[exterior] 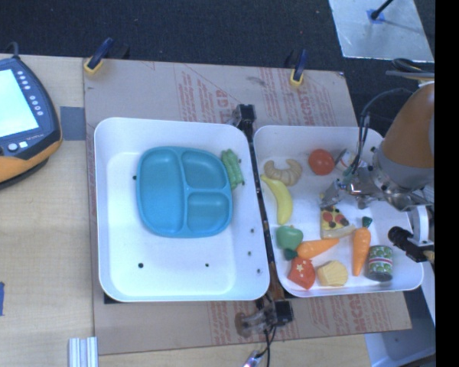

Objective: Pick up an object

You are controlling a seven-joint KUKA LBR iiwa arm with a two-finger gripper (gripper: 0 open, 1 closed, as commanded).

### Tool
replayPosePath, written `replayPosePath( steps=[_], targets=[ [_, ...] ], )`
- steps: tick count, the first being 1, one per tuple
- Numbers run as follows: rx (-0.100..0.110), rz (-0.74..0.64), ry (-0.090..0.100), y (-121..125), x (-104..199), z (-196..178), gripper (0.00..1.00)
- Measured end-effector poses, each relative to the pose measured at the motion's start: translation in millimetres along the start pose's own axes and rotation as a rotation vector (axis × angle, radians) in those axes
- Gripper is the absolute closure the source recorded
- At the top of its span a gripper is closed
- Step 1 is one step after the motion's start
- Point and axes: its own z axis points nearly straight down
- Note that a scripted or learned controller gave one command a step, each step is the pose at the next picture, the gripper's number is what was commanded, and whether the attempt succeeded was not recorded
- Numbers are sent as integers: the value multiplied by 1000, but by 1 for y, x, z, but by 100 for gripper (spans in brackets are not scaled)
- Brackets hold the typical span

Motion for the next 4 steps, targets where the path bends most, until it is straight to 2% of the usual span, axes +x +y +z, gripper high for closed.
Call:
replayPosePath(
  steps=[1,2,3,4],
  targets=[
    [33,-6,10,77,-4,3,0],
    [26,2,3,83,45,3,0],
    [44,-2,9,80,46,-6,100],
    [35,-3,7,82,46,-8,0]
  ],
)
